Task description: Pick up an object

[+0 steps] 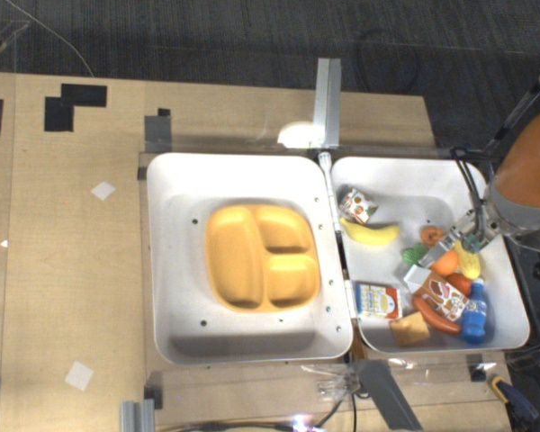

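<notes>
Plastic toy food heaped in right bin [432,183]: banana [372,234], orange piece [445,262], small cartons, blue bottle [473,322]. Gripper [463,241] low over the heap's right side (jaw state: cannot tell). Judged light, rigid, slick. Banana lies apart from the clutter; best pinched across its narrow middle.

You see two white bins side by side on the bench. The left bin [175,241] holds a yellow divided tray [259,256]. The right bin [405,183] holds a banana [372,234], a small printed carton [357,207], a flat snack packet [376,301] and a heap of toy foods. The gripper [468,238] sits low over that heap, near an orange piece [445,263].
</notes>
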Robot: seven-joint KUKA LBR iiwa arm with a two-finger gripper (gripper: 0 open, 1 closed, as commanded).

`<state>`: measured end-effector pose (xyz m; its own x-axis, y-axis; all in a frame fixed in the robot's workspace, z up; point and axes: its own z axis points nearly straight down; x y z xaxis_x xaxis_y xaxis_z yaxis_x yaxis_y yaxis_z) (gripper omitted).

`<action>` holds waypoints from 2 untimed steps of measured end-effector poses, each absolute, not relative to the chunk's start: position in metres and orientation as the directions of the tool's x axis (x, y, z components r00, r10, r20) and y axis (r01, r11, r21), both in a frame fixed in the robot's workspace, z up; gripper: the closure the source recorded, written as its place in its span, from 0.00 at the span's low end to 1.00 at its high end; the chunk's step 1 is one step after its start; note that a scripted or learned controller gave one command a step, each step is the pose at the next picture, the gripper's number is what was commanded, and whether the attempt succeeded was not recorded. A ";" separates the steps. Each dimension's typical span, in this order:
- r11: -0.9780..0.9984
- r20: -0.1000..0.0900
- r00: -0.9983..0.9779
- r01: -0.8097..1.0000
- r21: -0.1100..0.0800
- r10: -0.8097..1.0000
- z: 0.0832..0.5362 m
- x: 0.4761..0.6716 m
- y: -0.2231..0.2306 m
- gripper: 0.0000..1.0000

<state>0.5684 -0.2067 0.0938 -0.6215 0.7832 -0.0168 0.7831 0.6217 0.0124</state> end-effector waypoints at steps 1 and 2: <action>0.473 -0.010 -0.473 0.881 0.014 0.881 0.092 0.641 -0.191 0.00; 0.422 -0.010 -0.422 0.907 0.013 0.907 0.093 0.530 -0.199 0.00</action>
